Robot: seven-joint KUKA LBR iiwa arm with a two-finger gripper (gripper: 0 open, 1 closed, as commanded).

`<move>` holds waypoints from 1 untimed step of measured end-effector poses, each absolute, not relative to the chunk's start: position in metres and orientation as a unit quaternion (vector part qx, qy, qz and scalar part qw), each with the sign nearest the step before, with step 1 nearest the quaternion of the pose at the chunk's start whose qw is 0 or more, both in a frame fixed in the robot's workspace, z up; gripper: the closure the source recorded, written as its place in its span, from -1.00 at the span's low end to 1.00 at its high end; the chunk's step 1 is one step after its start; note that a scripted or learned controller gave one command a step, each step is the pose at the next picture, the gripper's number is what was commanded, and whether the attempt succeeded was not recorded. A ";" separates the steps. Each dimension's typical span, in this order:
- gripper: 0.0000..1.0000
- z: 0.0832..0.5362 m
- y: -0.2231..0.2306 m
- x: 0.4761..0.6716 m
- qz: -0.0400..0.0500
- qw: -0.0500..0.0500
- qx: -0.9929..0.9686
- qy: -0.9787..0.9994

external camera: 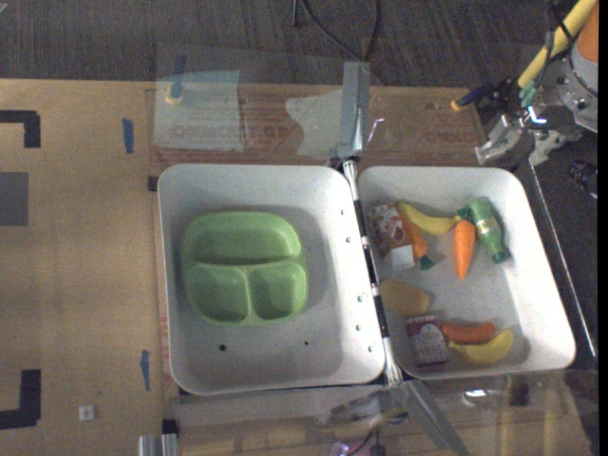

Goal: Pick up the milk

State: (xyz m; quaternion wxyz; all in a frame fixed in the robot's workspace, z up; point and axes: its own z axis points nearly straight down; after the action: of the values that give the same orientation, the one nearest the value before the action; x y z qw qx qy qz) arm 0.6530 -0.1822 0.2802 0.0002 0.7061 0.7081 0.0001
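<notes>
Milk carton [389, 228] lies in the right bin [541, 283], well below and left of the claw [518, 136], beside a banana [427, 220]. Claw hangs outside the bin's far corner, fingers spread, pinching nothing. Approach step: it must travel over and descend.

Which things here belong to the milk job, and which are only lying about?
For the job: milk carton, gripper, right bin.
Lying about: green plate, banana, carrot, green bottle, left bin.
</notes>
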 end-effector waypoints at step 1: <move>-1.00 0.298 -0.168 0.649 0.001 0.002 0.790 0.613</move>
State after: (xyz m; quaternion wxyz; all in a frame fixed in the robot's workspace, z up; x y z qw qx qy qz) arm 0.6490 -0.1682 0.2984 0.0018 0.7899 0.6132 0.0005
